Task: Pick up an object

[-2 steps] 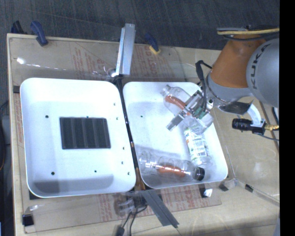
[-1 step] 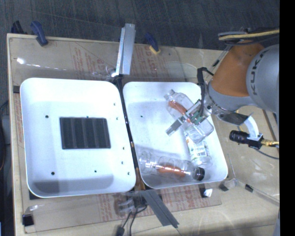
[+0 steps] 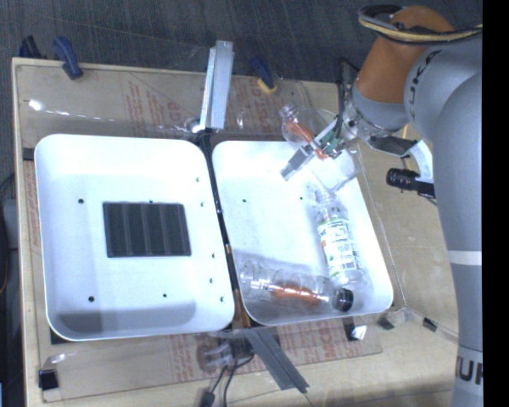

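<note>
Two shallow white plastic bins sit side by side on the table: the left bin (image 3: 59, 227) carries a dark ribbed rectangular panel (image 3: 147, 229), and the right bin (image 3: 246, 219) carries the candidate objects. A clear plastic bottle with a white-and-green label (image 3: 337, 242) lies along the right wall of the right bin, its dark cap (image 3: 345, 299) toward the near corner. A second clear bottle with orange contents (image 3: 282, 288) lies along the near wall, close to that cap.

The claw (image 3: 310, 151) hangs over the far right corner of the right bin, reached in from the grey arm with the orange band (image 3: 424, 66). A small clear item with an orange part (image 3: 299, 130) appears at the claw, but its glassy outline blends with the fingertips. Whether the claw is apart, together or clamped on that item cannot be told from this view.

Recommended procedure, as a judgement: confirm the grip before lifting further. If nothing is held, target the labelled bottle at mid-body, jaws set across its narrow width, well apart from the bin wall. Descend vertically, close fully, then raise slowly. Round, smooth plastic is likely to roll or slip; an off-centre grip near the cap risks tipping the bottle against its neighbour.
</note>
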{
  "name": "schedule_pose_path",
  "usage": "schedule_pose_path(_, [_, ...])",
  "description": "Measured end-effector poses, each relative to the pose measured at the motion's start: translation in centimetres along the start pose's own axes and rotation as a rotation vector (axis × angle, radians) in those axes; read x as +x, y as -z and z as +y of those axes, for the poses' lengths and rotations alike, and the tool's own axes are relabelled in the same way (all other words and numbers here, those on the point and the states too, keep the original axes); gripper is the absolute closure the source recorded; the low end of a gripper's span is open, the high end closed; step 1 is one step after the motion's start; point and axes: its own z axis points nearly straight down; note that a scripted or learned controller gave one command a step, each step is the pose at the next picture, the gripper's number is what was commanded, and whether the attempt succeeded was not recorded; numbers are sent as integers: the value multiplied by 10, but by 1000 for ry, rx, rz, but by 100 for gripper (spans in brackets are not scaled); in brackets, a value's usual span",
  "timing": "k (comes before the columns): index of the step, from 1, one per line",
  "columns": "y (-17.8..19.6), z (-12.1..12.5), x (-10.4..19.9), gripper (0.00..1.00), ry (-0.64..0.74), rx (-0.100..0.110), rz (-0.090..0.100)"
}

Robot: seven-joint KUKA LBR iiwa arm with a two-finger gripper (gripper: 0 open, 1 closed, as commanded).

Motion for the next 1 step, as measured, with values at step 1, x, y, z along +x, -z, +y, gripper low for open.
schedule_pose_path(1, [-44,-28,17,0,39,1,2])
